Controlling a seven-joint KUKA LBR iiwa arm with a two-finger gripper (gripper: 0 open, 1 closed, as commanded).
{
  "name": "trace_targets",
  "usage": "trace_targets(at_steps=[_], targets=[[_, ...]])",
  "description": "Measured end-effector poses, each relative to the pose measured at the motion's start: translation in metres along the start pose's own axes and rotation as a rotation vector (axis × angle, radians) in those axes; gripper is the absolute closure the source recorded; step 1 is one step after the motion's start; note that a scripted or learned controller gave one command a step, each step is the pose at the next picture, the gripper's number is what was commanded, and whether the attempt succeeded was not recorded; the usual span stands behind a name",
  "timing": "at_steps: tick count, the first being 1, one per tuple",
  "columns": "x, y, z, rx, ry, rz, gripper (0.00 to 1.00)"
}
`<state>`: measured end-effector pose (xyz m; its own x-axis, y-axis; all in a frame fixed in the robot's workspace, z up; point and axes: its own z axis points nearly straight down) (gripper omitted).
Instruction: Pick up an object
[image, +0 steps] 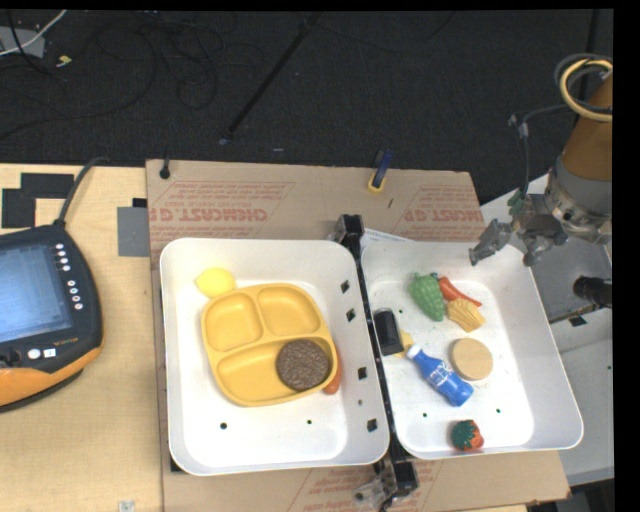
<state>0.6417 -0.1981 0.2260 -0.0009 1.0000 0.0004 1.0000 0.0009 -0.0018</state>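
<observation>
My gripper (512, 244) hangs above the far right corner of the right bin (540, 400), open, with nothing between its fingers. Below and left of it in that bin lie a green toy vegetable (427, 296), a red chili (459, 291) and a yellow ridged piece (466, 316). Nearer the front are a tan round disc (471, 359), a blue bottle (441, 375), a black block (386, 331) by the left wall, and a small red and green fruit (465, 434).
The left bin (190, 420) holds a yellow divided tray (250, 335) with a brown patty (303, 364) in it, a yellow lemon (214, 282) and a small red piece (332, 381). A handheld tablet (40, 310) lies at the far left of the bench.
</observation>
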Motion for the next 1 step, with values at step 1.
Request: trace_targets(at_steps=[1], targets=[[0.073,-0.0539,0.0875,0.012,0.006,-0.002,0.0]])
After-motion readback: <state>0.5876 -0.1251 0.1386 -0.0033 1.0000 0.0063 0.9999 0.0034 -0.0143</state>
